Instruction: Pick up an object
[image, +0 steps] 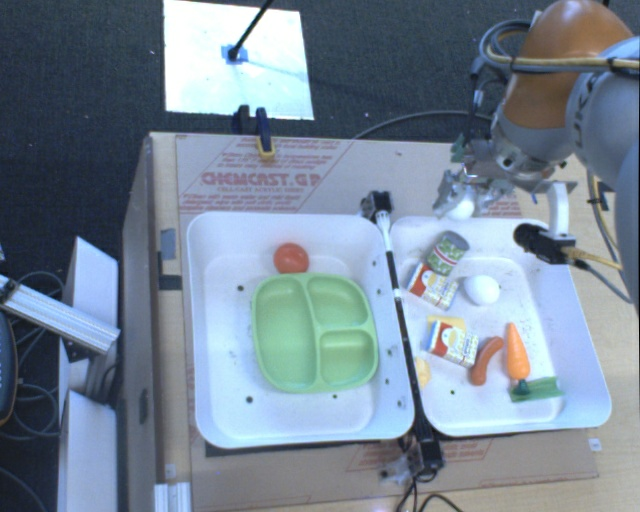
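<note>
Bright, even light; soft focus

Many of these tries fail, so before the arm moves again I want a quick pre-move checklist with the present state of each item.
1. Something in the hand: cannot tell; a small white thing shows at it, but a grip is not clear.
2. Hand lifted out of the right bin: ok, it is at the bin's far rim.
3. Targets in reach in the right bin: ok; can, white egg, carrot and sausage lie there.
4. Targets apart: not ok for the carrot and sausage, which lie close together.
5. Left bin: ok; green tray and tomato lie inside.
</note>
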